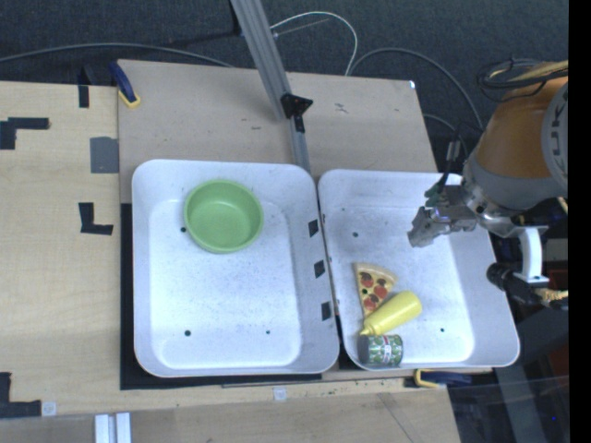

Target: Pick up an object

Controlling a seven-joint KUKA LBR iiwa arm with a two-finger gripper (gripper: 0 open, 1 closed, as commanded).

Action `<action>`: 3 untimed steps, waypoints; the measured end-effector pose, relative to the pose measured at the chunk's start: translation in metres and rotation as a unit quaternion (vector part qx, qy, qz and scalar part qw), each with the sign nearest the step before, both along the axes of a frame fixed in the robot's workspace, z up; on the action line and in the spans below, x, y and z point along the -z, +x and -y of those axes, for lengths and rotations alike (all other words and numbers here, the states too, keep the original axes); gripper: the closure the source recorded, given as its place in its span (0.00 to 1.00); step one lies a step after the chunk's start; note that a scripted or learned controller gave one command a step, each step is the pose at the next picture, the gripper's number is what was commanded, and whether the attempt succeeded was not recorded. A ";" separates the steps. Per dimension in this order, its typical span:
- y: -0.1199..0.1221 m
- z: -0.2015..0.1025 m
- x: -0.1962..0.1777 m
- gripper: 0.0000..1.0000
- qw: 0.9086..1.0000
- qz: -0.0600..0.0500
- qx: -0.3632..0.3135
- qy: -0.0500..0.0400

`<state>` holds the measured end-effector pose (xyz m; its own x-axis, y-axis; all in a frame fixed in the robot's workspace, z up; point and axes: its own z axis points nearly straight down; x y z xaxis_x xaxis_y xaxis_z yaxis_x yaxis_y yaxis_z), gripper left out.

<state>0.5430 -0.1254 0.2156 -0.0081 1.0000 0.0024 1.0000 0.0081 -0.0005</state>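
Item: my pincer (423, 233), grip state indiscernible, is hovering over the right white bin (480, 335). Yellow plastic mustard bottle (392, 313) is lying below-left of it, long axis slanting, beside pizza slice toy (372, 288).

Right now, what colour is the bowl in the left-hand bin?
Light green. The bowl shows best in the camera view, sitting near the back of its white bin.
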 end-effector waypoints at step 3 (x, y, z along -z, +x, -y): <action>0.065 -0.146 -0.017 1.00 1.000 0.001 0.001 0.000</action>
